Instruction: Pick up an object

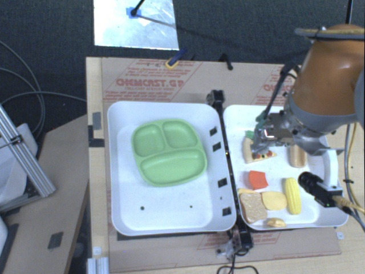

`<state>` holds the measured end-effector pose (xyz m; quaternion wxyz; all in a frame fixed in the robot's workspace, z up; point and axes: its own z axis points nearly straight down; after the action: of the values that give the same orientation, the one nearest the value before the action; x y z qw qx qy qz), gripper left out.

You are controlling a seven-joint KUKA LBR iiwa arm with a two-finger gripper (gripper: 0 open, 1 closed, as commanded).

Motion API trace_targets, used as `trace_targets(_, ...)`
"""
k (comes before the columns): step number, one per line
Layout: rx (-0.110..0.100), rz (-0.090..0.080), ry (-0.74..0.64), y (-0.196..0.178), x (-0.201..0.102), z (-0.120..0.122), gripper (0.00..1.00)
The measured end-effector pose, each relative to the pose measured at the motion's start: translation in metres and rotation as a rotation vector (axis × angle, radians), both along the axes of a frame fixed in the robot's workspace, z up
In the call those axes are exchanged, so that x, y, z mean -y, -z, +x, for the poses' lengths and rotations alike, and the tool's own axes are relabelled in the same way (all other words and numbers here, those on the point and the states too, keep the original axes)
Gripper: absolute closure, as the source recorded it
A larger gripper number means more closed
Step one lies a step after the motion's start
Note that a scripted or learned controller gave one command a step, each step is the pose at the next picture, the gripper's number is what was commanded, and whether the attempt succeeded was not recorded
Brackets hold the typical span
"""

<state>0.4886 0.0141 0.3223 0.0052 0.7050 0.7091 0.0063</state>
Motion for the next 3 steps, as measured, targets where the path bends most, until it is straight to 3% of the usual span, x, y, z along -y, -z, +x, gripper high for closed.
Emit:
trace_targets(1,-0.017,0.001,-0.006,0.027,-0.078,-0.002,1.00)
trace_targets(2,0.006,0.004,0.000,-0.185,-0.076,-0.001,1.00)
trace_targets(3,-0.022,-0.002,-0.003,-0.087,-0.132,-0.001,1.00)
